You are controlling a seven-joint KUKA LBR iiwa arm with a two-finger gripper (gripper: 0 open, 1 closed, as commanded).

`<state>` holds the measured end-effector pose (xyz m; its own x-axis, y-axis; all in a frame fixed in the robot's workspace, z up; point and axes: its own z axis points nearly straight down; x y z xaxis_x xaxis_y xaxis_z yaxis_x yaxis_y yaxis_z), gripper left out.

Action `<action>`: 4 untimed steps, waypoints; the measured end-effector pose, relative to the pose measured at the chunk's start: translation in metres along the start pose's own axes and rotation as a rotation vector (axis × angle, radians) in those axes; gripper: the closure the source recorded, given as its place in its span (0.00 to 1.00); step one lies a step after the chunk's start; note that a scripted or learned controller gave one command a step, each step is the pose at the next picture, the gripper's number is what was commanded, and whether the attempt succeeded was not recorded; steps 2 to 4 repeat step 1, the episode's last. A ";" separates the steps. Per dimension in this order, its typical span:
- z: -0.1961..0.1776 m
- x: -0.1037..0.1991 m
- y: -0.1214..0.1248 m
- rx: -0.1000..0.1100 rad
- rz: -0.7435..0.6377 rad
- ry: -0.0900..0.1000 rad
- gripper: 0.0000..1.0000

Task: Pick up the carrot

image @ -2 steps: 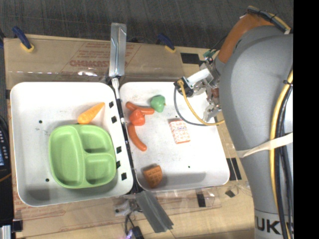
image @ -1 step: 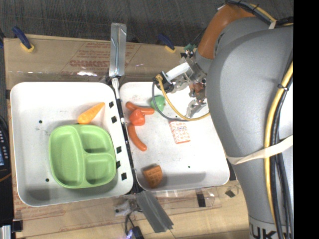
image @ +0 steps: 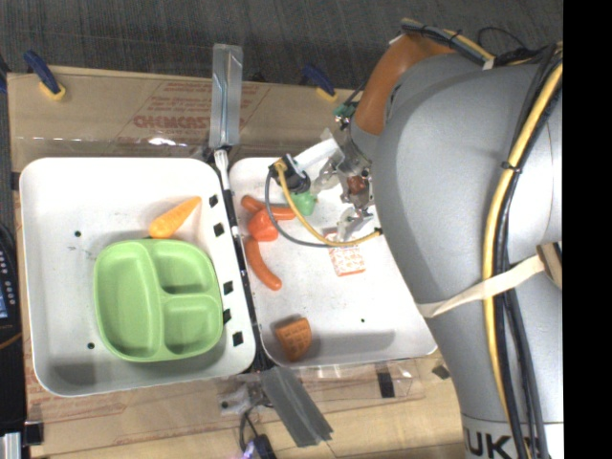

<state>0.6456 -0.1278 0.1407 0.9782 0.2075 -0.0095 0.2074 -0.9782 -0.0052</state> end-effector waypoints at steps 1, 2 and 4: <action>-0.040 0.000 -0.028 -0.003 -0.012 0.007 0.00; -0.040 0.000 -0.028 -0.003 -0.012 0.007 0.00; -0.040 0.000 -0.028 -0.003 -0.012 0.007 0.00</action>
